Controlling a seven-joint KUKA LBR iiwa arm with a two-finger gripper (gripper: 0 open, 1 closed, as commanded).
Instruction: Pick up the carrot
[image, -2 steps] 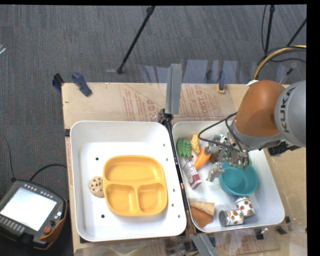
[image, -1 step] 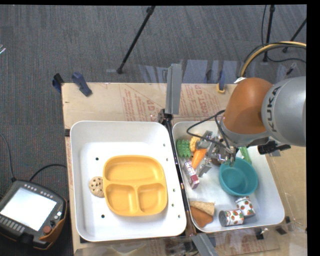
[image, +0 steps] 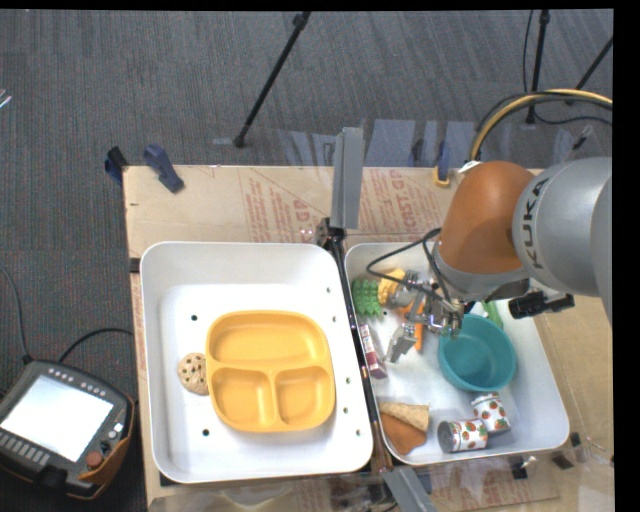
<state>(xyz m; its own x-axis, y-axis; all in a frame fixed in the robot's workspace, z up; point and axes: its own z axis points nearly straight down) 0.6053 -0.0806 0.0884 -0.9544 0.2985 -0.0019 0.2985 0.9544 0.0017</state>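
Right now the gripper (image: 408, 335) hangs low in the right bin (image: 556, 400), its fingers spread, with the orange carrot (image: 418, 333) right beside them (held or not, I cannot tell). A teal bowl (image: 478, 357) sits just right of it. The yellow divided tray (image: 270, 370) lies in the left bin (image: 170, 270).

Grey carpet floor (image: 120, 80), tripod legs (image: 270, 75), perhaps a cardboard-topped bench (image: 250, 195).
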